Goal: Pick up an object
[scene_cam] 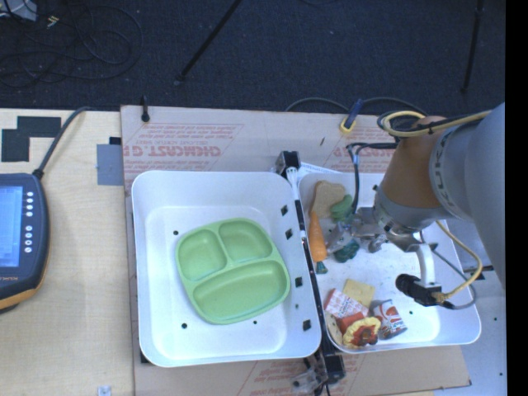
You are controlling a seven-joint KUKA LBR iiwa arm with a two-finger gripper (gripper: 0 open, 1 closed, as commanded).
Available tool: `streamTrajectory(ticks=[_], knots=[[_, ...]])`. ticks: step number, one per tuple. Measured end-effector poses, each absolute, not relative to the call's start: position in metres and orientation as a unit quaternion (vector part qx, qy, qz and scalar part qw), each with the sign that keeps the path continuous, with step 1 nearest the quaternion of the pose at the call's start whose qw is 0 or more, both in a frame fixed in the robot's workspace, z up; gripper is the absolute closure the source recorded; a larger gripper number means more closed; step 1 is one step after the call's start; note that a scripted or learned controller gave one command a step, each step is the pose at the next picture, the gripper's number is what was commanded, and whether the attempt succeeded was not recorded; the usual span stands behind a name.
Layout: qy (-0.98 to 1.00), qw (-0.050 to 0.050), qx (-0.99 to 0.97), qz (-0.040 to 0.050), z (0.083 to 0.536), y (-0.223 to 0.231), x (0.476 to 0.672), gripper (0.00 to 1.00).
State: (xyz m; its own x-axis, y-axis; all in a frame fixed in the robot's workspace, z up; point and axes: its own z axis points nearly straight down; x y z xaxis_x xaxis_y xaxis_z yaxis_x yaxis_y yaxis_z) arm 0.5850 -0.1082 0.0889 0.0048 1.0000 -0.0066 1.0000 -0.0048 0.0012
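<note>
Nearest the camera, food packets lie heaped at the right bin's front. Gripper is low over the rear clutter, beside the carrot and bread; green piece just under it. Step looks like reaching to grasp. Next: close on one item, then lift. Green tray sits in the left bin.

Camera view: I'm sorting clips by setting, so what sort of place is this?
Probably a robotics lab bench, not a kitchen: a teach pendant lies beside two white bins, loose cables trail across the dark floor, and the food looks like toys.
</note>
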Motion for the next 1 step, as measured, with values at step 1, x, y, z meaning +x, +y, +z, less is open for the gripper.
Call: streamTrajectory(ticks=[1], knots=[[0.706, -0.001, 0.708, -0.0004, 0.0992, -0.1067, 0.5870, 1.00]])
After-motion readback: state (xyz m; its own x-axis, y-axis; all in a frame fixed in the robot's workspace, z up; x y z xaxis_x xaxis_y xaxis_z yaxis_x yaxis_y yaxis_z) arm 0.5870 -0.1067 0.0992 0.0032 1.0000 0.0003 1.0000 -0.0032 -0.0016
